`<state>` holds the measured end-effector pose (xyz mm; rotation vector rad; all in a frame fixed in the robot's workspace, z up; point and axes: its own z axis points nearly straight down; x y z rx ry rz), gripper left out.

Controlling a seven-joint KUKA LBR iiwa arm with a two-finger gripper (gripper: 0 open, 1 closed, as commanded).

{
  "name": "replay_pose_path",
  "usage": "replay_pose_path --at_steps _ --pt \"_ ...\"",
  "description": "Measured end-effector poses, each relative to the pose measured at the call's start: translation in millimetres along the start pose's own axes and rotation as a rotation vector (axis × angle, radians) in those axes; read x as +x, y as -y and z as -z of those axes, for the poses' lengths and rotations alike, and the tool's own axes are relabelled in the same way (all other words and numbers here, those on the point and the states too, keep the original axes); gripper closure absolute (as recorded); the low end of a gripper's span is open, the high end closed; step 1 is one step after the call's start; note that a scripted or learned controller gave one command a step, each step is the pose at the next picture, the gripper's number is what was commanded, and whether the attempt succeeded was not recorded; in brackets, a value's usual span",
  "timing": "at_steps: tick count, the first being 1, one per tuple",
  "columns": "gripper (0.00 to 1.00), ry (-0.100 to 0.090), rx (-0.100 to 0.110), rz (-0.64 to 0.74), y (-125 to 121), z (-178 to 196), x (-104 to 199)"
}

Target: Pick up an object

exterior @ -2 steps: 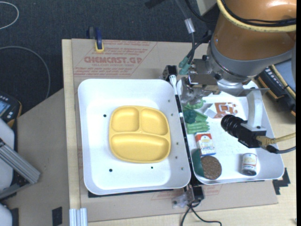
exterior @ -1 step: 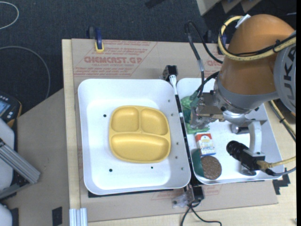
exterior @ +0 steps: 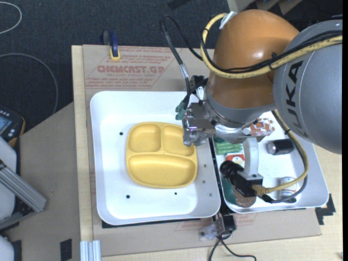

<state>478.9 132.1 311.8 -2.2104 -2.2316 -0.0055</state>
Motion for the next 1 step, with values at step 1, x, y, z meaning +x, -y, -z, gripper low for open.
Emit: replay_pose_path --at_steps 1 --pt "1.00 -0.001 -0.001 0.000 -0.6 25.0 74.8"
